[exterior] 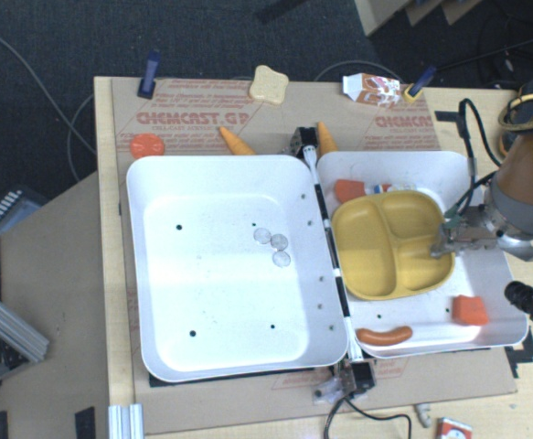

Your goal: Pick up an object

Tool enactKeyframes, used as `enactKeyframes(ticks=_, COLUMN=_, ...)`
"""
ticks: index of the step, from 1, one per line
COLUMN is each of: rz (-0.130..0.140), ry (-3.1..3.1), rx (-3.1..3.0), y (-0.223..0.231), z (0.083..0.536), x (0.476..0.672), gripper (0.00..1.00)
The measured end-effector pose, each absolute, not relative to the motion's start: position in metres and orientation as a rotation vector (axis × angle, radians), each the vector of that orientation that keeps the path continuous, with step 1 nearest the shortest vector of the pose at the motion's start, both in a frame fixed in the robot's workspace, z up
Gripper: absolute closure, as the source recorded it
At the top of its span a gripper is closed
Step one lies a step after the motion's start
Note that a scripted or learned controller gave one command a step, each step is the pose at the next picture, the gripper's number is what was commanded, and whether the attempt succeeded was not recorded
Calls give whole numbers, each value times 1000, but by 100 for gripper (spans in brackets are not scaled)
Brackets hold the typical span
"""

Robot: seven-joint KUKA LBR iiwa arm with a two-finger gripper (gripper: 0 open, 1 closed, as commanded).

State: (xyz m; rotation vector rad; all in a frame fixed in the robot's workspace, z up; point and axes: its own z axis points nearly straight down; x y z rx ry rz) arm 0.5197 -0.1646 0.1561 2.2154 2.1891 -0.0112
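The right bin (431, 163) holds a yellow divided plate (389, 245) that takes up most of its middle. A red block (348, 190) lies behind the plate, beside a small blue and white item (378, 188). An orange cube (469, 310) sits at the front right, and a brown sausage (383, 335) rests along the front wall. My gripper (444, 242) reaches in from the right and is down at the plate's right rim, touching or just above it. Nothing is visibly lifted.
The left bin (156, 199) holds a few small clear discs (272, 242) near its middle. On the board behind the bins lie a bread slice (268, 83), a carrot (236, 141), an orange disc (145, 144), a blue clip (147, 74) and a small carton (373, 88).
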Motion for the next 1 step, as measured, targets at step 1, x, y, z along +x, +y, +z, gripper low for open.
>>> enactKeyframes(ticks=1, rz=0, ry=2223, rx=2220, y=-125, z=237, x=526, gripper=100)
